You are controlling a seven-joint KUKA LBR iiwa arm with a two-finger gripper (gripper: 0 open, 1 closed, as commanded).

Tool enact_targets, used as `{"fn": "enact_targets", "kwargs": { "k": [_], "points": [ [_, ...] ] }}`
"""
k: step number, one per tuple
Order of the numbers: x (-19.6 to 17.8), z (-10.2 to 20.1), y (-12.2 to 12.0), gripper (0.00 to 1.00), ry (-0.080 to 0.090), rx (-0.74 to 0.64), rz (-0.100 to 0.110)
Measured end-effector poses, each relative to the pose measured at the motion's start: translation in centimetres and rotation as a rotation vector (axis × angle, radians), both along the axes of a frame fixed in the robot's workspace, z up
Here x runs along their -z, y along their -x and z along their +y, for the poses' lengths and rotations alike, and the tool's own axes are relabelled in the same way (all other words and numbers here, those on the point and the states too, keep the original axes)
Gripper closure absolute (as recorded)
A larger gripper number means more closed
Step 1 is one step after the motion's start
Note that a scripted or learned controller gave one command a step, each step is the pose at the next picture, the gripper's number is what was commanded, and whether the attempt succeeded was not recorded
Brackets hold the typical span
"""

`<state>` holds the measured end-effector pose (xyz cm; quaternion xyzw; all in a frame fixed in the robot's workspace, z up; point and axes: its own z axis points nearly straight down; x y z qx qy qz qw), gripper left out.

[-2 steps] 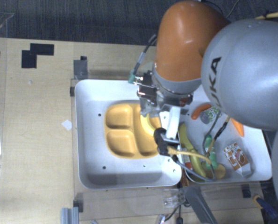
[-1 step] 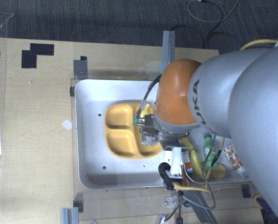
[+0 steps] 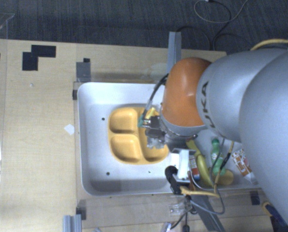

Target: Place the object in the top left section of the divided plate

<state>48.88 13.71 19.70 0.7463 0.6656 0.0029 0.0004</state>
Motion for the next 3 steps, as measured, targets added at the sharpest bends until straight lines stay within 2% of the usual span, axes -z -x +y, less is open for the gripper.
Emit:
{"fn": "enact_targets", "kwargs": {
  "k": [1, 2, 3],
  "points": [
    [-4.0, -2.7, -3.3, 1.00, 0.002, 0.047, 0.002],
    [1.3, -4.8, 0.1, 1.00, 0.001, 0.256, 0.004],
    [-1.5, 0.1, -9.4, 1.00, 0.001, 0.175, 0.002]
  ]
}}
